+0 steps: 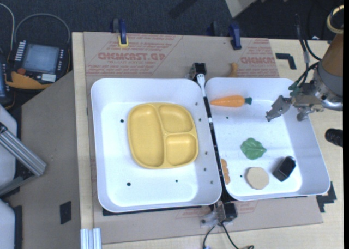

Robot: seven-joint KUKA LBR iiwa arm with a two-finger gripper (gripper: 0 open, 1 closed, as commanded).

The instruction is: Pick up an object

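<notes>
My gripper (287,113) hangs over the upper right part of the right bin (311,150), open, with only white bin floor showing between its fingers. An orange carrot with a green top (228,101) lies to its left near the bin's back wall. A green leafy piece (253,148) sits below the gripper in the middle of the bin. A round tan disc (257,177) and a small black block (284,168) lie near the front edge. A small orange-brown piece (225,171) rests against the bin's left wall.
The left bin (109,133) holds a yellow three-compartment plate (162,134). A black divider strip (207,117) runs between the two bins. Blue clamps (123,31) pin the cardboard base at the back. A pendant with a screen (39,60) lies off the bench at left.
</notes>
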